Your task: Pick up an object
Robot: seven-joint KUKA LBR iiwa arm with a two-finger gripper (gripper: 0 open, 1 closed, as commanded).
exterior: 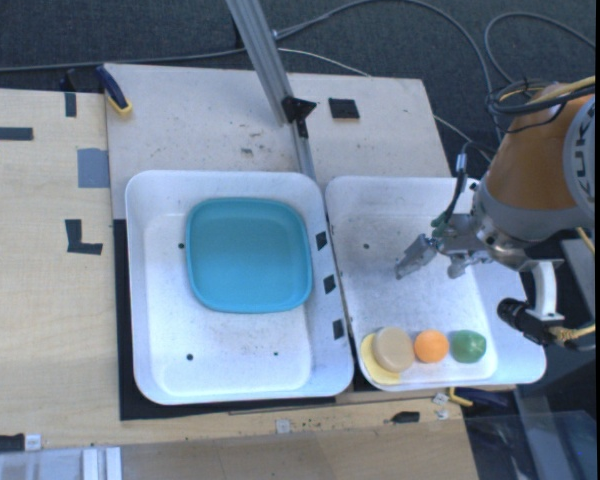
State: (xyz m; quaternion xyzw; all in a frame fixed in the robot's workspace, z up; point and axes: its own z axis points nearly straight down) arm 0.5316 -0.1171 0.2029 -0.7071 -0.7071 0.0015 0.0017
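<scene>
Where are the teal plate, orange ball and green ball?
teal plate (248,254): camera view, centre of its flat face.
orange ball (431,347): camera view, top of the ball.
green ball (468,346): camera view, top of the ball.

A pale wooden bench (40,268) carries dark tape marks (78,236) and a lighter scuffed board (230,118). Beyond lies dark carpet (100,18) crossed by loose cables (380,13); a metal rail (265,53) slants upward.

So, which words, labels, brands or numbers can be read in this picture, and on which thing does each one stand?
"KU": dark letters on the orange band of the arm, cut off by the picture's edge, so the word is incomplete.
No other text can be read; the blue plate, both white bins and the bench show none.
</scene>
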